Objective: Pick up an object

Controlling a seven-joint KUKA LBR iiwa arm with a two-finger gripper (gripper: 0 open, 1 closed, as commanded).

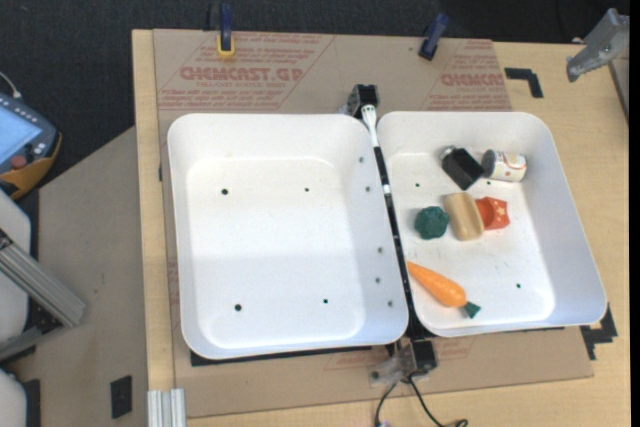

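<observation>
Several small objects lie in the right bin [572, 215]. A black block [460, 167] and a small white can with a red mark [506, 166] sit near its far side. In the middle, a tan cylinder [463, 216] lies between a dark green ball [432, 222] and a red piece [494, 213], touching both. An orange toy carrot [438, 285] with a green tip lies near the front left corner of that bin.
The left bin [270, 235] stands beside the right one, with a black divider strip [385, 205] between them. Both rest on a brown board [300, 65] held by clamps [225, 30] at the back. A grey metal part [603, 43] juts in at the upper right.
</observation>
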